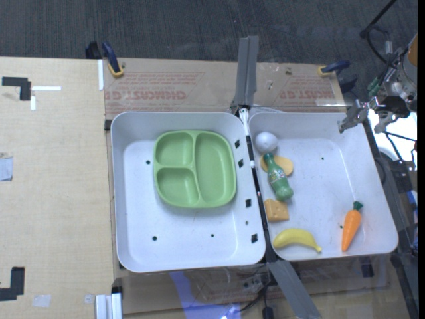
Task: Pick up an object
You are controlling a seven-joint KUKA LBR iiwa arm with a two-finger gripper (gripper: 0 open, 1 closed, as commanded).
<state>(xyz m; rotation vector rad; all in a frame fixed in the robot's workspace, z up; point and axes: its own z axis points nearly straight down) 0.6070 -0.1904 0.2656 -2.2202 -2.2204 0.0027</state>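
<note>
the gripper (388, 102) hangs at the far right of the camera view, beyond the top right corner of the right bin (319, 128) and above its rim, its state impossible to tell amid the tangle of cables and metal there; nothing can be seen held. the right bin carries every loose item: a white ball (265, 140) near the divider, a green bottle (278, 178) lying tilted just below it and across a flat yellow piece (286, 166), an orange wedge (277, 210) under the bottle's base, a banana (297, 239) by the near wall, and a carrot (351, 227) apart on the right. the left bin (133, 198) bears a green divided plate (195, 169), sitting flat toward its far side. both bins rest on the bench (50, 191), with clamped cardboard (172, 88) behind them. as a reading of progress, the pick has hardly begun: all items lie on the bin floors and the arm stands well away from them. what is left appears to be the whole job, namely choosing a target, descending over it, closing and lifting. the carrot, lying apart from the rest and nearest the arm's side, looks the easiest candidate.
</note>
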